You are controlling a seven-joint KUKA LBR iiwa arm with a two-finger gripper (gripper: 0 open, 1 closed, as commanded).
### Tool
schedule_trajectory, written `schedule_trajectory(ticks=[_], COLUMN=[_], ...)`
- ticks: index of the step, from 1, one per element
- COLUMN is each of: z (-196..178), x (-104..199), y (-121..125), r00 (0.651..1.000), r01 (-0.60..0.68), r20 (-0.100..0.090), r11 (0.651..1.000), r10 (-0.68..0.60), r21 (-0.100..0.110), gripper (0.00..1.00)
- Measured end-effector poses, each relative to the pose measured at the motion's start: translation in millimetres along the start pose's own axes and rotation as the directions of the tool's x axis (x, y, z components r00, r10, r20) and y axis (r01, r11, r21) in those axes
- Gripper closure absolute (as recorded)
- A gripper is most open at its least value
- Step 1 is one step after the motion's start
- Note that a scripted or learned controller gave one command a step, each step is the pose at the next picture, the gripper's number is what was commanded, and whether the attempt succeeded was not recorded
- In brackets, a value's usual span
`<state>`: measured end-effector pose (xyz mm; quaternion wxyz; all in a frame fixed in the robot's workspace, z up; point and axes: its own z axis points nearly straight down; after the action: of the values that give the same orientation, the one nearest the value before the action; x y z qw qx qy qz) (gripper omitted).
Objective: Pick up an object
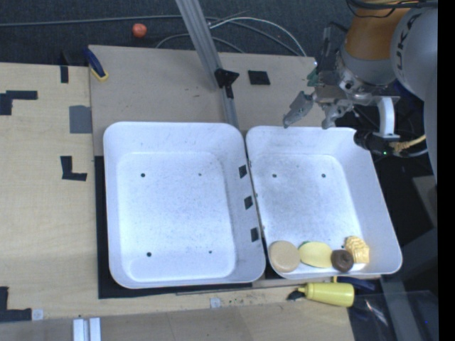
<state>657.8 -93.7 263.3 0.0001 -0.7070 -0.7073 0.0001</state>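
Hovering gripper (311, 118) (fingers spread, nothing between) above right bin (370, 183).

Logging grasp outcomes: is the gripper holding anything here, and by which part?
Nothing is held. The gripper hangs open over the right bin's far rim, with no object between its fingers.

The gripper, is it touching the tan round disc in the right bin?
Apart. The camera view shows the gripper above the bin's far rim, the tan disc at the near edge.
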Motion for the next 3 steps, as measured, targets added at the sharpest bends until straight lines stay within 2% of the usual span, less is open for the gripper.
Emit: schedule_trajectory(ticks=[2, 3], z=[125, 176], x=[-1, -1], y=[-7, -8], r00=[1.0, 1.0], r01=[0.0, 0.0], r20=[0.0, 0.0], r11=[1.0, 1.0], r10=[0.0, 0.0], r21=[0.006, 0.001], gripper=[0.0, 0.0])
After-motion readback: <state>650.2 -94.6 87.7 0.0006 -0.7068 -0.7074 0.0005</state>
